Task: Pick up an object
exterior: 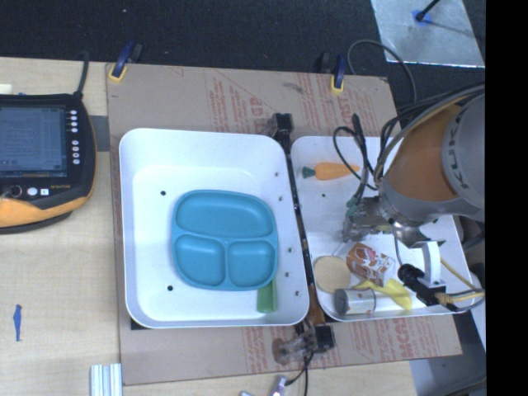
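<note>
presumably the arm (pixel 437 167) hangs low over the right bin (pixel 307 159) because the loose pickable clutter sits there: a carrot (pixel 332 171), a snack packet (pixel 370 263), a grey can (pixel 355 301), something yellow (pixel 394 291). whether the gripper (pixel 363 215) holds anything, i cannot tell. the left bin (pixel 140 163) carries a blue divided tray (pixel 223 238) and a green piece (pixel 266 298).

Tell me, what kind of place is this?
Probably a robot test lab. A grey and orange arm reaches over two white bins on a bench, clamps hold a board down, and a handheld control screen sits alongside.
</note>
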Controlling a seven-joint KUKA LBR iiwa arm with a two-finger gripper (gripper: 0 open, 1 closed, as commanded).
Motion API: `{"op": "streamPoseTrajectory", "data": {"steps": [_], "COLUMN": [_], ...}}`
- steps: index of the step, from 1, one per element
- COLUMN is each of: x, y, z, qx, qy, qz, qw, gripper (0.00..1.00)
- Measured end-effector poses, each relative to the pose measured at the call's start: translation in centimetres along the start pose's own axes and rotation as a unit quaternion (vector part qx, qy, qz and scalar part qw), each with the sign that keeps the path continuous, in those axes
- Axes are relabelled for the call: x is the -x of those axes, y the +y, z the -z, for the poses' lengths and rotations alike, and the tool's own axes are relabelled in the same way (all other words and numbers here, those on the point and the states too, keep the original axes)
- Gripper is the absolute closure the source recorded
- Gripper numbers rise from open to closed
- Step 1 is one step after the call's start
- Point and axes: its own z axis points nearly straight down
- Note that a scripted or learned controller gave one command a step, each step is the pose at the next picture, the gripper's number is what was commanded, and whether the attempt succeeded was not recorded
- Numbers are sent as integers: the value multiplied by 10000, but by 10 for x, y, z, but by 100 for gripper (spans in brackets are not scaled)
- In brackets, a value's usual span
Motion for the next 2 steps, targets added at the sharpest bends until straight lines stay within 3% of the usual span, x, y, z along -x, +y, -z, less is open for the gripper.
{"op": "streamPoseTrajectory", "data": {"steps": [1, 2], "x": [0, 7], "y": [0, -53], "z": [0, -11], "qx": [1, 22], "qy": [-1, 6], "qz": [-1, -16], "qw": [10000, 10000], "gripper": [0, 0]}}
